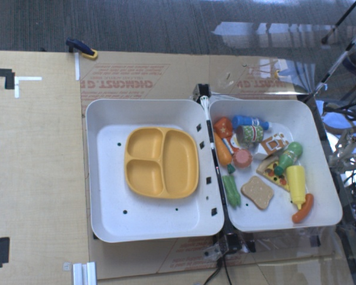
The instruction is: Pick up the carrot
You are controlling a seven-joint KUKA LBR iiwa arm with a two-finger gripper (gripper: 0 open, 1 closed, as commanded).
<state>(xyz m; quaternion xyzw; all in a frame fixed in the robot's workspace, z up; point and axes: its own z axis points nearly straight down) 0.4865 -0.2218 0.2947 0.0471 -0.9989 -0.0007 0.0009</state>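
A cardboard-covered bench (41,177) bears my two white bins. The left bin (107,212) has a yellow divided plate (162,161) in it. The carrot (223,151) lies at the left edge of the right bin (320,159), just beside a slice of bread (257,192), a yellow mustard bottle (296,183) and a pizza slice (274,172). My gripper's state I cannot tell.

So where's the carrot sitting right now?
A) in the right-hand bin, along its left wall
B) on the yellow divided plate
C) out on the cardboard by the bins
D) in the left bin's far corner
A: the carrot lies in the right bin against its left wall, among the other toy foods, while the yellow plate sits in the left bin.
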